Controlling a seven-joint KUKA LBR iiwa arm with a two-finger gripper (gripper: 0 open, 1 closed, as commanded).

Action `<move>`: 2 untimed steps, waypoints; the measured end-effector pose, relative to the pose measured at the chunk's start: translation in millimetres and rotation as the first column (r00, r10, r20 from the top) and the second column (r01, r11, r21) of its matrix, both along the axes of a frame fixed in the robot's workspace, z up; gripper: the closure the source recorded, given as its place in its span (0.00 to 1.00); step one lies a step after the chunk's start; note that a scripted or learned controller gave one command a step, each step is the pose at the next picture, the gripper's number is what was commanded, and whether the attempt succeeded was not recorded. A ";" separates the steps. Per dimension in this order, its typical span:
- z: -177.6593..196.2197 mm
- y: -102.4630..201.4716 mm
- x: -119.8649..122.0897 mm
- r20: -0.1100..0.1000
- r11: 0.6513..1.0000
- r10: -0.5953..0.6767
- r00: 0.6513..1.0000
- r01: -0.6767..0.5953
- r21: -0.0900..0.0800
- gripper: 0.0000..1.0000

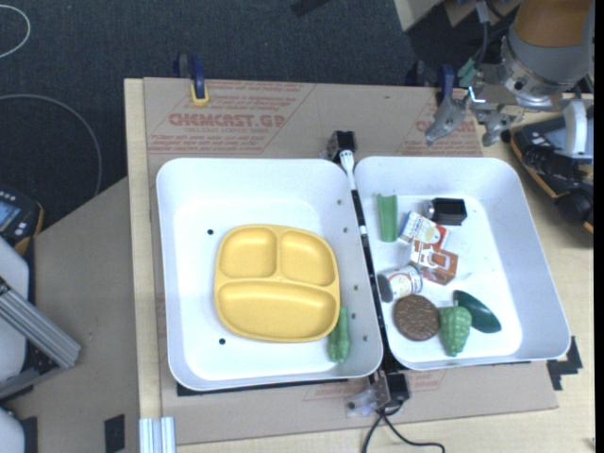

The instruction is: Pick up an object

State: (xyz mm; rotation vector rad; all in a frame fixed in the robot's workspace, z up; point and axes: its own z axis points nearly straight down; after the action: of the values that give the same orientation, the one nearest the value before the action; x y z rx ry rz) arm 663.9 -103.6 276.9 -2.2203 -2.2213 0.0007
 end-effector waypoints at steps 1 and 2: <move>-145.2 -28.9 -60.5 -0.017 1.000 -0.006 1.000 0.006 0.002 0.00; -89.0 49.2 -23.0 0.007 1.000 0.006 1.000 -0.006 0.000 0.00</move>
State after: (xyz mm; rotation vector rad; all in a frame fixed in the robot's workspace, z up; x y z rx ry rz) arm 640.9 -54.5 187.9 -2.2171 -2.2318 -0.0077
